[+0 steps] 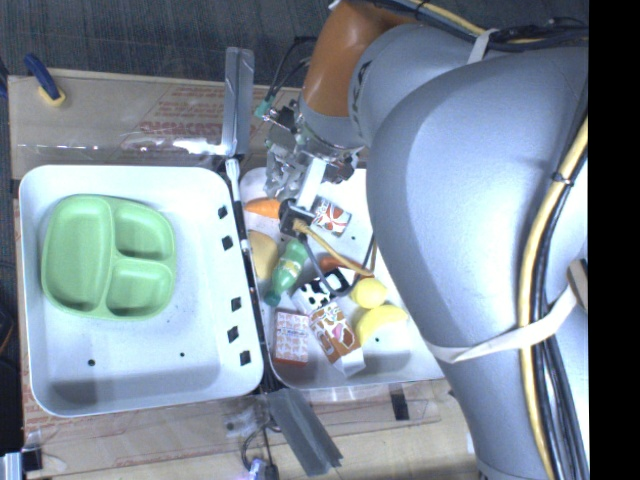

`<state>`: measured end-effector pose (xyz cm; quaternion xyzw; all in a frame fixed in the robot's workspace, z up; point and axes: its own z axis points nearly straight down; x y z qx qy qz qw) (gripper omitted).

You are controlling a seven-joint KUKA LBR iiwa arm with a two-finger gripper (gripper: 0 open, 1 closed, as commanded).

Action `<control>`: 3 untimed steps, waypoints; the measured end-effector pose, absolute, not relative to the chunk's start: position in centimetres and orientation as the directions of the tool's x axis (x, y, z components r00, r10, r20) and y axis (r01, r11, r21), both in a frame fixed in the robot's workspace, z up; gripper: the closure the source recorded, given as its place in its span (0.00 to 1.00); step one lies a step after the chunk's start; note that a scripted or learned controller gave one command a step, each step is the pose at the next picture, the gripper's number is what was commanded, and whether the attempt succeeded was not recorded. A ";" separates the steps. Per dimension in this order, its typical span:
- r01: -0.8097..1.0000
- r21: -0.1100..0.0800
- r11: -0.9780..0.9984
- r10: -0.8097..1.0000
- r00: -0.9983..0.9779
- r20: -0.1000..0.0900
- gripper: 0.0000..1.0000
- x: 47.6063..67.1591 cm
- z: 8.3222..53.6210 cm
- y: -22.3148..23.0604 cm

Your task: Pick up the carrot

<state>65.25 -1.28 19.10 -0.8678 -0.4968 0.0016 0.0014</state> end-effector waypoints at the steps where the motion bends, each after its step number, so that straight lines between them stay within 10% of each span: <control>1: 0.685 -0.004 -0.729 0.685 0.729 -0.004 1.00 65.6 19.0 -0.8; 2: 0.685 -0.005 -0.728 0.685 0.728 -0.004 0.00 65.6 19.0 -0.8; 3: 0.706 -0.007 -0.708 0.706 0.708 -0.005 0.00 62.6 19.0 6.7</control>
